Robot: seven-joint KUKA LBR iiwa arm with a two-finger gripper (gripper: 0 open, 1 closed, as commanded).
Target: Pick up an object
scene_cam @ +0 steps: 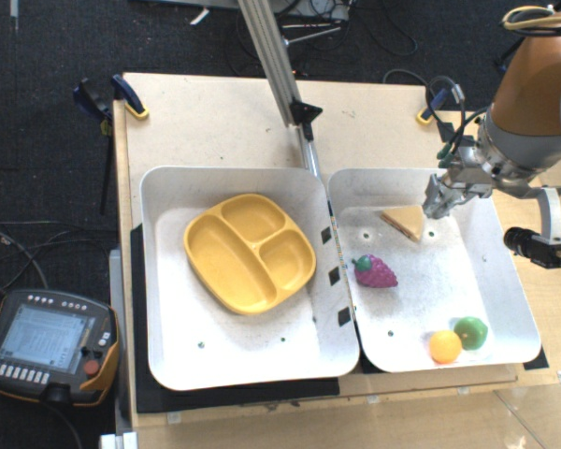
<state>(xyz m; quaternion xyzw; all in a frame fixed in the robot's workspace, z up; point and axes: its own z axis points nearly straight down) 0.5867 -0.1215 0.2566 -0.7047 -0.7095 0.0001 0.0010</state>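
Gripper (437, 204) is poised beside the tan wedge (404, 221), presumably for grasping; its opening cannot be told.

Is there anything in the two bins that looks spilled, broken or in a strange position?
Nothing looks spilled or broken. The yellow plastic divided plate lies flat but turned at an angle in the left white bin. In the right white bin, the tan wedge-shaped piece, purple toy grape bunch, orange ball and green ball lie scattered.
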